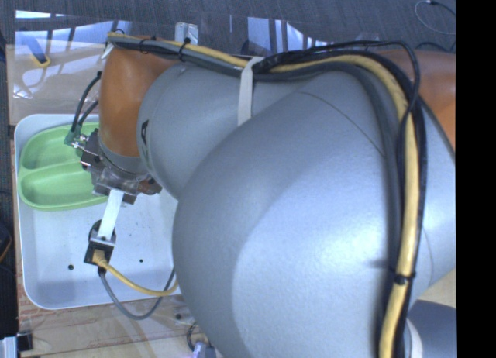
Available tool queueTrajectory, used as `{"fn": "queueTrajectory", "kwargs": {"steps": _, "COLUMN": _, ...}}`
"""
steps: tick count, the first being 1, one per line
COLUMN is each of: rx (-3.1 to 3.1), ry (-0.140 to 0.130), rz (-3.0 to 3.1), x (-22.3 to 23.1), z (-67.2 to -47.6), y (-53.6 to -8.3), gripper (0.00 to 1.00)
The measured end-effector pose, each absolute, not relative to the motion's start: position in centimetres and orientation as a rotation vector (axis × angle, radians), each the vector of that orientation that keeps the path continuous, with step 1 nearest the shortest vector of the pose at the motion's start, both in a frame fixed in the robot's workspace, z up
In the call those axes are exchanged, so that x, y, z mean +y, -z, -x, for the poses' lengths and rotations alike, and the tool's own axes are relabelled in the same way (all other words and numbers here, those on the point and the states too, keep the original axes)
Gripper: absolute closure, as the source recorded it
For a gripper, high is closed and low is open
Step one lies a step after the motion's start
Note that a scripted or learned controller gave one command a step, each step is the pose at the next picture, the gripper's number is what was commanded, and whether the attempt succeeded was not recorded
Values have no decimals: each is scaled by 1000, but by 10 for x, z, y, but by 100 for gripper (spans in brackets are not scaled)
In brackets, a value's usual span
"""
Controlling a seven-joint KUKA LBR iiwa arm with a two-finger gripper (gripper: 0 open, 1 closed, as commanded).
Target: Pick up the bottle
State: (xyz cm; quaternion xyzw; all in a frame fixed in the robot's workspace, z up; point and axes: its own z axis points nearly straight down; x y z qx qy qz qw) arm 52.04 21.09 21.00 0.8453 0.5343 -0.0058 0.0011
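Note:
My grey arm [310, 194] with its orange band [124, 108] fills most of the camera view and reaches over the left white bin [54, 279]. Its wrist end and gripper [112, 174] hang over the right edge of a green two-part dish [46, 174] at the back left of that bin. The arm covers the right bin and the right part of the left bin, so whatever lies there is hidden.
The left bin's floor shows bare white in front of the green dish, with a few small dark specks [71, 266]. Wooden bench [93, 325] runs along the bin's front edge. Clear plastic panels [54, 46] stand behind the bin.

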Motion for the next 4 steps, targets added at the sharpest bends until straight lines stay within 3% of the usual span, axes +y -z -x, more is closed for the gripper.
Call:
{"fn": "queueTrajectory", "kwargs": {"steps": 1, "rx": 1710, "ry": 51, "rz": -2627, "x": 201, "z": -535, "y": -137, "gripper": 100}}
{"fn": "queueTrajectory", "kwargs": {"steps": 2, "rx": 1765, "ry": 20, "rz": -2599, "x": 213, "z": -582, "y": -255, "gripper": 100}}
{"fn": "queueTrajectory", "kwargs": {"steps": 3, "rx": 1595, "ry": 24, "rz": -2708, "x": 217, "z": -516, "y": -262, "gripper": 100}}
{"fn": "queueTrajectory", "kwargs": {"steps": 4, "rx": 1479, "ry": 22, "rz": -2772, "x": 215, "z": -475, "y": -222, "gripper": 100}}
